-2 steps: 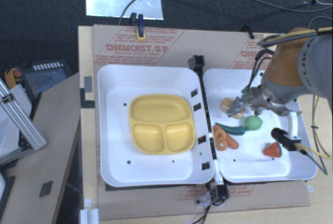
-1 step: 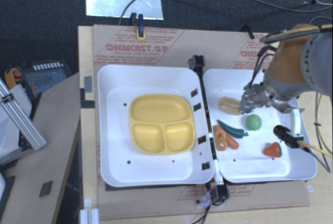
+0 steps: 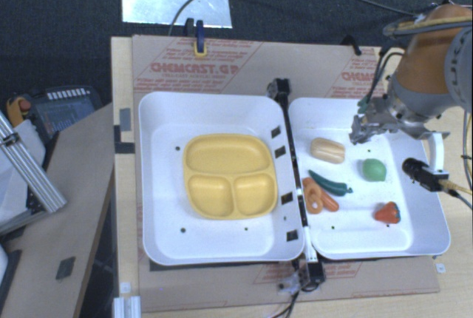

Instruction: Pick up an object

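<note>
Nothing had been picked up yet. The end effector (image 3: 360,133) hovered over the right bin (image 3: 429,235); whether it was wide or narrow could not be told. The bread roll (image 3: 327,150) lay just beside it, ungrasped.

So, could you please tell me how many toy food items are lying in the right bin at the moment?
5: a tan bread roll at the upper left, a green ball right of it, a dark green pepper over an orange piece at the left, and a red piece lower right. The arm may hide more.
</note>
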Action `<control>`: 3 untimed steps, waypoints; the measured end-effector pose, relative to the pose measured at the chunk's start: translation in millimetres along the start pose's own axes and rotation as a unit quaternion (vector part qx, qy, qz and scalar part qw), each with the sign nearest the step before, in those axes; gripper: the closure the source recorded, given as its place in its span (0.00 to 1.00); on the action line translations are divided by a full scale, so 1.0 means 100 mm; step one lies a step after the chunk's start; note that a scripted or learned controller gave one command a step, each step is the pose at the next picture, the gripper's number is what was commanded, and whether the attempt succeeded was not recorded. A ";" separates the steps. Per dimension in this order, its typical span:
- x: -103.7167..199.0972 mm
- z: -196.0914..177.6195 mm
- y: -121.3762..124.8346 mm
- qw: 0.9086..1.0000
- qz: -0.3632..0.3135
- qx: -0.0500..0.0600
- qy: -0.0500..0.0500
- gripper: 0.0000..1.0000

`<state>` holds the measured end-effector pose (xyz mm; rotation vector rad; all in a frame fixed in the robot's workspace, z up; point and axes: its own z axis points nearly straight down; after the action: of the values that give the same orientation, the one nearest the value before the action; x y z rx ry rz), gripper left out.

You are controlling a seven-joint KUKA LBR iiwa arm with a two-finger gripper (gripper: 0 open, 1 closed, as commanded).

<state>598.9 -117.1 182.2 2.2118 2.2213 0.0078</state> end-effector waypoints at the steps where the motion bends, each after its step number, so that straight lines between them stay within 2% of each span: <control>1: 0.00 -0.27 0.02 1.000 0.000 0.002 0.000 1.00; 3: 1.20 -0.43 0.14 1.000 -0.003 0.003 0.002 1.00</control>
<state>611.8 3.4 225.6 2.2094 2.2324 0.0052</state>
